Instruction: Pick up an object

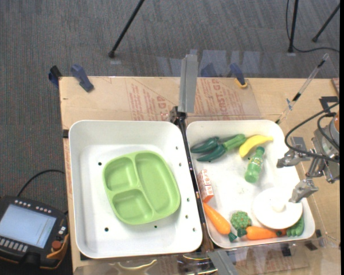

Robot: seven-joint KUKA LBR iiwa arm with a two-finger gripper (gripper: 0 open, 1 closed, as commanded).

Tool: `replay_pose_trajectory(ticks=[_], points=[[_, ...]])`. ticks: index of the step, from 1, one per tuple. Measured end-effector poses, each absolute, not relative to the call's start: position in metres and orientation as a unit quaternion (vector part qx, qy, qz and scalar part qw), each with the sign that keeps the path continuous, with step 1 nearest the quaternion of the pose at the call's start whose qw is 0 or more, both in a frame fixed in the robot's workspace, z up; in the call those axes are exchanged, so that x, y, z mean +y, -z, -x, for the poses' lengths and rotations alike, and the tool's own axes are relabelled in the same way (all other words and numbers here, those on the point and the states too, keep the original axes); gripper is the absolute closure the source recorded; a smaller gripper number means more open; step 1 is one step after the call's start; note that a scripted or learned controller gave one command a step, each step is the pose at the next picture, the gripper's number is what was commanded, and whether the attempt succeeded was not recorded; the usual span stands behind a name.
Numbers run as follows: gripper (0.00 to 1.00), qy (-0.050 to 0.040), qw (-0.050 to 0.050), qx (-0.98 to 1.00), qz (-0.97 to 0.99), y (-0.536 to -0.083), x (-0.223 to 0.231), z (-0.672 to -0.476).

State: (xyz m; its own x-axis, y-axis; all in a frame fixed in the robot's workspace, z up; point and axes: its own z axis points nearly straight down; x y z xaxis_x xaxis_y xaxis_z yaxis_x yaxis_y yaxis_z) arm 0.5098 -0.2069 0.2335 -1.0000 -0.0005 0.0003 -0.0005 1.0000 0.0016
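Open and empty, the end effector [295,179] hovers over the white plate [277,208], whose flat rim could slip.

Lime-green divided plate [141,187], yellow banana [254,144], orange carrot [217,219], green bottle [254,166], white bins [80,153].

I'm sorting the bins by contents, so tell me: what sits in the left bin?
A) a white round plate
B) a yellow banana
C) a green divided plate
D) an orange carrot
C: the green divided plate lies alone in the left bin, while the banana, the white round plate and the carrot are in the right bin.
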Motion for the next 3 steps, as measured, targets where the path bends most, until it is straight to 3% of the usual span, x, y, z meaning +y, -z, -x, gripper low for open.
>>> replay_pose_trajectory(ticks=[1, 2, 3], points=[[0.0, 0.0021, 0.004, -0.999, 0.049, -0.149, -0.212, -0.54], [0.0, -0.0015, -0.012, -0.996, 0.092, -0.108, -0.212, -0.588], [0.0, 0.0006, -0.002, -0.989, 0.149, -0.089, -0.17, -0.603]])
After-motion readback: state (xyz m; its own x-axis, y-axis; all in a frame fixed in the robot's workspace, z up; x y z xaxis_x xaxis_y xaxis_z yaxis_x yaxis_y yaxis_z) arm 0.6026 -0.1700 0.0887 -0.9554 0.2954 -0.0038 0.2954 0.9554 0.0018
